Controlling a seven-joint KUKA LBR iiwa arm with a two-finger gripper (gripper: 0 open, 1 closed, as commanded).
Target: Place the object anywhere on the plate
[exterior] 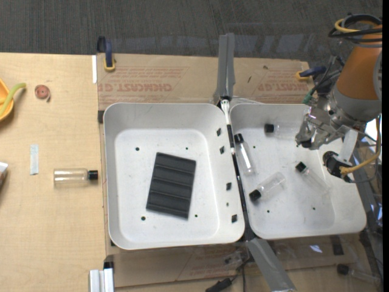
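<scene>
A black ridged plate (172,184) lies flat in the left bin (121,224), a little left of its middle. The right bin (346,221) holds several clear vials with black caps. One vial (243,154) lies along the left wall, another vial (267,186) rests near the middle, and a third vial (270,128) sits toward the back. A further capped vial (304,170) lies just below the gripper. My gripper (306,140) hangs over the right bin's back right part, above the floor and apart from the plate.
On the wooden bench left of the bins lies a loose vial (74,175), with a small strip (34,159) and a yellow object (6,99) farther left. Cables (340,166) trail beside the gripper at the right bin's edge. A metal divider (226,66) runs between the bins.
</scene>
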